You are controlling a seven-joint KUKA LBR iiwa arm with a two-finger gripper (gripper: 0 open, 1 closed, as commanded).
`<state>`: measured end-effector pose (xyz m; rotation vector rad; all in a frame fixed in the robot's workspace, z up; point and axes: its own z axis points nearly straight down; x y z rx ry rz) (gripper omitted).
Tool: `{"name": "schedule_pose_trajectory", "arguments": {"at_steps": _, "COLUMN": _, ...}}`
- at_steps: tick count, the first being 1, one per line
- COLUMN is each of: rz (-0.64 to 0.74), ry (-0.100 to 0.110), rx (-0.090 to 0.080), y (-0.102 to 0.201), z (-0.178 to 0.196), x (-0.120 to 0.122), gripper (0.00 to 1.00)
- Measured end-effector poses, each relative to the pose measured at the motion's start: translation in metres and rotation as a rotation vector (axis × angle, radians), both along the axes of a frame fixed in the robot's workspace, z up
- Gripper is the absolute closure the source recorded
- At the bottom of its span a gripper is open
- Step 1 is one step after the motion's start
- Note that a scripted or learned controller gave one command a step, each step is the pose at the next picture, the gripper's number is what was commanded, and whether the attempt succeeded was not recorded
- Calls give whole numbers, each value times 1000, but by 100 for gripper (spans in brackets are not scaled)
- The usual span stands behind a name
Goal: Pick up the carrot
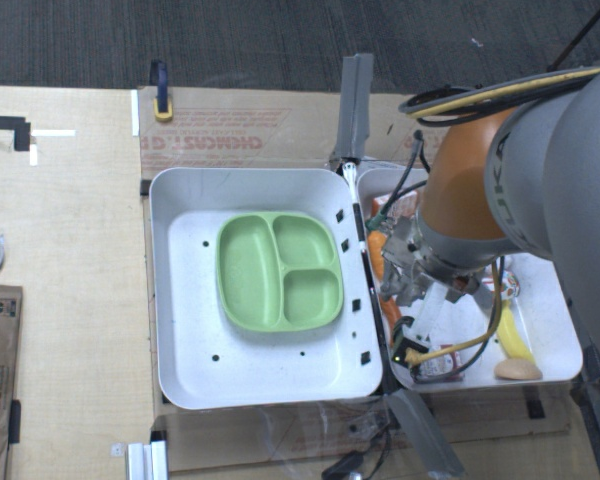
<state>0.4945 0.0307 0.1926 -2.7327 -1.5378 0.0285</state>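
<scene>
Orange carrot lay just left of the jaws in the right bin; whether they were spread or pressed together, I couldn't tell.

Beneath me I count two white bins: the left bin and the right bin. In the left one lies one green divided plate, and I count three compartments in it. In the right one I can make out one carrot, one yellow banana and one pale rounded item. My own arm hides whatever else is there, so that count may fall short.
</scene>
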Motion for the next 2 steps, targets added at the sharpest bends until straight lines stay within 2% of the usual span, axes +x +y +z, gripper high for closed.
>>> {"name": "schedule_pose_trajectory", "arguments": {"at_steps": 1, "rz": -1, "ry": 9, "rx": -2, "y": -1, "z": 5, "x": 0, "gripper": 100}}
{"name": "schedule_pose_trajectory", "arguments": {"at_steps": 2, "rz": -131, "ry": -12, "rx": -1, "y": 33, "z": 37, "x": -16, "gripper": 100}}
